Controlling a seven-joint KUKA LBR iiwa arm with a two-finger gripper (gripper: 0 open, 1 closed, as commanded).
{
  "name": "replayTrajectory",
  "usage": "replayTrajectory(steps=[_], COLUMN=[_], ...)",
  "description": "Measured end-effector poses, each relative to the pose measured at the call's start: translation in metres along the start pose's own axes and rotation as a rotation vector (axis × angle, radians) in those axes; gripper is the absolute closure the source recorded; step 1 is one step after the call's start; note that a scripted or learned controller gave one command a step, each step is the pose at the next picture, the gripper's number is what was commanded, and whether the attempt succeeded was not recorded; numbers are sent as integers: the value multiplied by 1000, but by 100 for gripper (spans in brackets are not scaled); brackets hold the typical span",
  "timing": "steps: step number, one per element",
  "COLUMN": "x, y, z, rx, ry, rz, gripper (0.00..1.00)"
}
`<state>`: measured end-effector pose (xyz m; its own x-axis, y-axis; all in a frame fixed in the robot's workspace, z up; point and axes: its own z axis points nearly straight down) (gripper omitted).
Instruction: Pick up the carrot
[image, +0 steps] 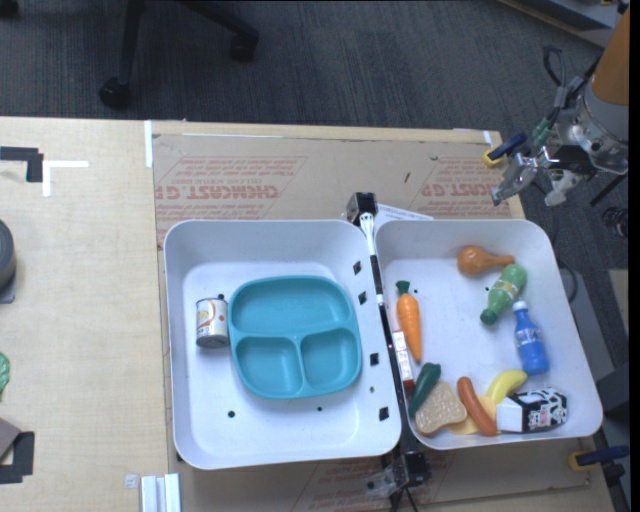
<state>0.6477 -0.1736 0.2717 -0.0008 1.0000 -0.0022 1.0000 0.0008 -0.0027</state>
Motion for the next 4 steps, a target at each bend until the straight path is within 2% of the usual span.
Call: replayTrajectory(steps=[1, 2, 3, 4], x=[72, 82, 78, 77], y=[-52, -102, -162, -160], z=[138, 167, 181, 172], rx=[1, 0, 2, 2], ry=[1, 2, 4, 5], rz=[-10, 9, 349, 356], gripper=[0, 0, 0, 100])
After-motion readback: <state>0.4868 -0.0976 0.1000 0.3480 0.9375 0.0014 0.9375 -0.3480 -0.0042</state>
